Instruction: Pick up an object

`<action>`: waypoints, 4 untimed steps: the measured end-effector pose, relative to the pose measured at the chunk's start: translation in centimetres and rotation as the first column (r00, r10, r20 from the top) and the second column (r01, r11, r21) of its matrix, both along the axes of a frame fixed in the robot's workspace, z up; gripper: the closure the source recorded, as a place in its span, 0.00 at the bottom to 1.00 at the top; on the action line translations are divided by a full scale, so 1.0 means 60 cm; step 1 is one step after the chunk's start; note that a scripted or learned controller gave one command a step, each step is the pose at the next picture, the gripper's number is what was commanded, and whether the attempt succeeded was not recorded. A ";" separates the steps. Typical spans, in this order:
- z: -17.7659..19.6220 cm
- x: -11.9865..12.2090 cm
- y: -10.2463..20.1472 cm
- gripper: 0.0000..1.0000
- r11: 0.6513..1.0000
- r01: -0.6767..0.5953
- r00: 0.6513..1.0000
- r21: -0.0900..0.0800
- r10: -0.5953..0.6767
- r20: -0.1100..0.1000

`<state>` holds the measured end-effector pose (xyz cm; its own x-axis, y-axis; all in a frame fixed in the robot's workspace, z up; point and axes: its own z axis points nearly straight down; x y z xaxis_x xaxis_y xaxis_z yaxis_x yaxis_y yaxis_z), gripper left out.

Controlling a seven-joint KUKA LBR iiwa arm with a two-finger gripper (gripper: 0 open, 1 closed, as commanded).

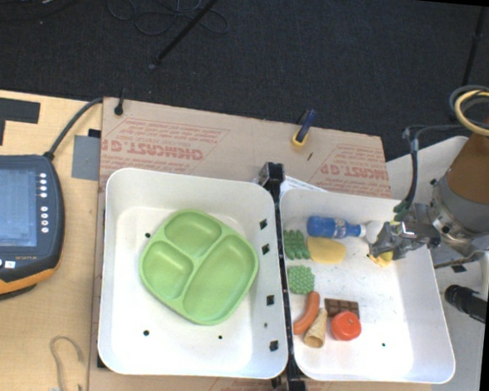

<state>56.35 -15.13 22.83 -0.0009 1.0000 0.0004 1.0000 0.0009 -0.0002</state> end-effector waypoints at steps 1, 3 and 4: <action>0.015 0.014 0.095 1.00 1.000 -0.004 1.000 0.002 0.004 -0.001; -0.004 0.055 0.268 1.00 1.000 -0.004 1.000 0.002 0.004 -0.002; -0.012 0.055 0.341 1.00 1.000 -0.003 1.000 0.001 0.003 -0.004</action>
<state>59.63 5.31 22.13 -0.0036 1.0000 0.0014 1.0000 0.0036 -0.0038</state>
